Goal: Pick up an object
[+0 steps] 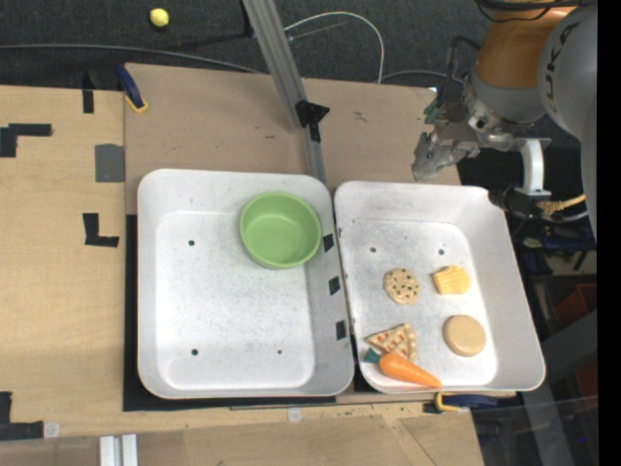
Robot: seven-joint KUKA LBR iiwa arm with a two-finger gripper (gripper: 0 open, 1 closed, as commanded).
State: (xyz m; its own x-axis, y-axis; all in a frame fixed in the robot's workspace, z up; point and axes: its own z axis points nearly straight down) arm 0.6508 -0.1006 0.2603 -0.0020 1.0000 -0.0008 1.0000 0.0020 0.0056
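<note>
Five small items in the right bin (505,260), clustered toward its 5 o'clock corner: a round speckled cookie (401,285) near the middle, a yellow wedge like cheese (450,281) just beside it at 3 o'clock, a tan disc (465,336) below that, a toast-like triangle (393,341) at 7 o'clock, and an orange carrot (409,369) touching the triangle along the bin's near rim. Upper half of that bin bare — open room there. In the left bin (155,260), a green bowl (280,229) sitting upright near the 1 o'clock corner; rest of its floor bare. Bins pressed side by side on the table (58,260). Hand (434,159) hovering off the right bin's 12 o'clock rim, outside the bin, well apart from every item, holding nothing visible; whether open or closed — cannot tell from this angle. A yellow ball (159,16) far off at 11 o'clock, on the dark floor beyond the table.
</note>
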